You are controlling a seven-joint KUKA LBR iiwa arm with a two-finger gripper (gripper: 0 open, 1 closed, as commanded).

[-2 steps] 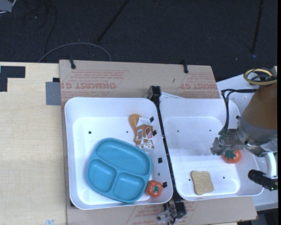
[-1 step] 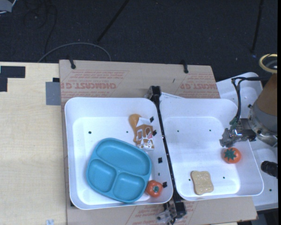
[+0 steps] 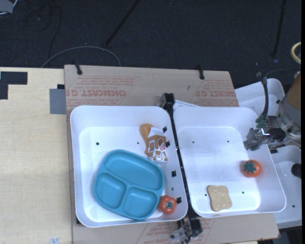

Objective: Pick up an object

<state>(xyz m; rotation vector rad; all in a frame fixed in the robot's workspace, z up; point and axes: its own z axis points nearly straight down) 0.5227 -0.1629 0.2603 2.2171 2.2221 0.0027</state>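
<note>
Two bins [image 3: 81, 136]: white, side by side.
Tool [image 3: 254, 139]: right bin's rim, grip state unclear.
Small carton [image 3: 157, 149]: print unreadable.
Board [image 3: 142, 85]: mirrored lettering, illegible.

Arm [image 3: 295, 93]: orange-tan band at the frame edge, grey-white housing behind the fingers. Gripper [image 3: 254, 139]: dull grey metal with dark joints. A black cable [image 3: 266, 98] loops up just above it. Finer detail is blurred.

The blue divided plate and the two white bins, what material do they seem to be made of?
The blue divided plate looks like moulded plastic: even colour, soft sheen, rounded compartments. The white bins also look like thin formed plastic, smooth, with rounded corners; the material is not certain.
</note>
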